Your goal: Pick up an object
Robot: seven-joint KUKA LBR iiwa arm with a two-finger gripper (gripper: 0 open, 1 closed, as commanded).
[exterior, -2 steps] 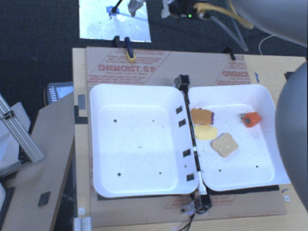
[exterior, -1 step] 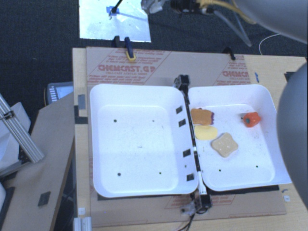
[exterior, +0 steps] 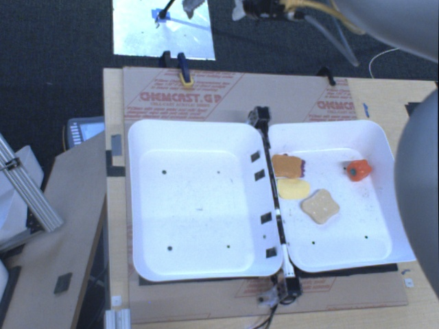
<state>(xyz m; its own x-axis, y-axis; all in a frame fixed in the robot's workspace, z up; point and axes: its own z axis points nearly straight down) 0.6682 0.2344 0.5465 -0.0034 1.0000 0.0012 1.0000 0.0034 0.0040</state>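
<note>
At left, a white bin, floor bare. Beyond the bench's far edge, above the seam between bins, the gripper, raised well clear of everything; grasping or released, cannot tell. At right, a second white bin with four small pieces, likely scattered loosely enough to take singly. Near its left wall, an orange-brown piece. Just below that, a flat yellow piece beside a tan biscuit shape. Apart, near the right wall, a red-orange piece.

dark carpet floor surrounds a wooden bench.
</note>
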